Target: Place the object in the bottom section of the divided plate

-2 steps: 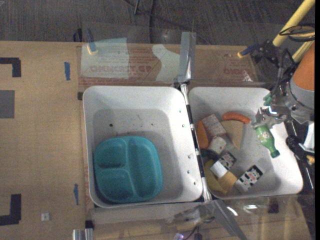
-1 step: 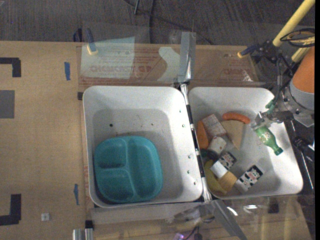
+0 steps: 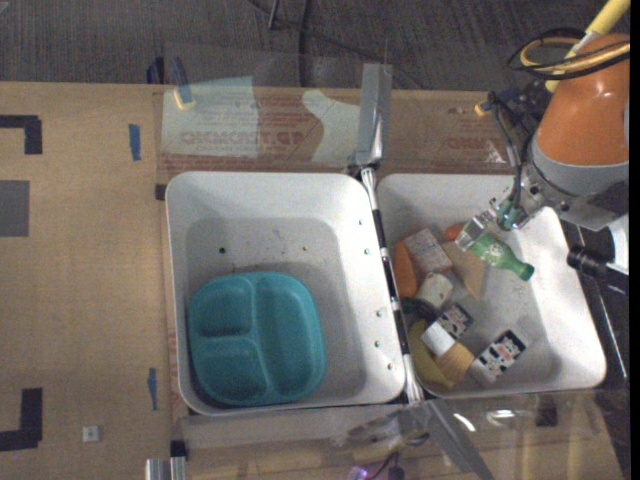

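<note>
Teal divided plastic plate (image 3: 256, 340) sits bare, lower left of frame, in the left white bin (image 3: 190, 208).
Upper right: gripper (image 3: 497, 224) pinches a green plastic bottle (image 3: 498, 254) above the right bin's clutter (image 3: 440, 298); carry and placement into the plate's bottom section remain.

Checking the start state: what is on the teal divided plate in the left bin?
Nothing lies on the teal divided plate; all its sections are bare. The plate hides the floor of the left bin beneath it.
</note>
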Controlling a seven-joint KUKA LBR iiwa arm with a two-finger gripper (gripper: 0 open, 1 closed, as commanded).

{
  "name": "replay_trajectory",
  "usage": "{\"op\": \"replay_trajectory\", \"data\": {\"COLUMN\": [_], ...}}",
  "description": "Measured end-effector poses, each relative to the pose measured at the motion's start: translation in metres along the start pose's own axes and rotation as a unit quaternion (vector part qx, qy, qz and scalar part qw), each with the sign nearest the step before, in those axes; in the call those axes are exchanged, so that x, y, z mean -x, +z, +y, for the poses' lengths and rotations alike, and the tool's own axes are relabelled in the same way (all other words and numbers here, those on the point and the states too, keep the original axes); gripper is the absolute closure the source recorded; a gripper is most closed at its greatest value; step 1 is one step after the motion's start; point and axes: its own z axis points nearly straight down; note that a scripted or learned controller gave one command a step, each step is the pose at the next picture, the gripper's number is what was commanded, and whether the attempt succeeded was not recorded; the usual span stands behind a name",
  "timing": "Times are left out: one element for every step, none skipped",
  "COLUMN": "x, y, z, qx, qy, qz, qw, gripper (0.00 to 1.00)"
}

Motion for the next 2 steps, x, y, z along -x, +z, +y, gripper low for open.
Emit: {"op": "replay_trajectory", "data": {"x": [-0.058,-0.107], "y": [-0.041,-0.048], "z": [-0.006,0.059], "qx": [-0.002,0.000], "qy": [0.014,0.029], "qz": [0.002,0.001], "qw": [0.9999,0.9996], "gripper": [1.00,1.00]}}
